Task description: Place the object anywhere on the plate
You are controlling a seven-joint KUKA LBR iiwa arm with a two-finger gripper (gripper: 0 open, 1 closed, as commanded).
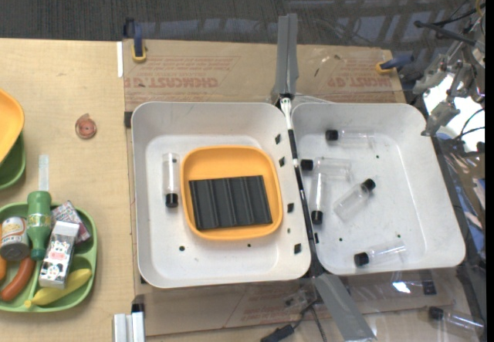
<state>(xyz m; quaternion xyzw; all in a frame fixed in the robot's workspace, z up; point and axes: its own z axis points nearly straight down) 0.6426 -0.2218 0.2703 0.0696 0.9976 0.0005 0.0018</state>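
A yellow plate (228, 157) lies in the middle of the left bin (208, 118). A dark grey ridged rectangular block (234, 202) rests flat on the plate, covering most of its floor. Just left of the plate, on the bin floor, lies a clear vial with a black cap (170, 178). The right bin (421, 201) holds several more clear vials with black caps, among them one near the back (349, 134), one in the middle (355, 195) and one at the front (380, 254).
A green tray of toy food (77, 286) and a yellow bowl (8, 128) sit on the wooden table at far left, with a small pink disc (86, 127) nearby. A grey bar (286, 55) stands behind the bins. Cables and equipment (455, 93) crowd the right side.
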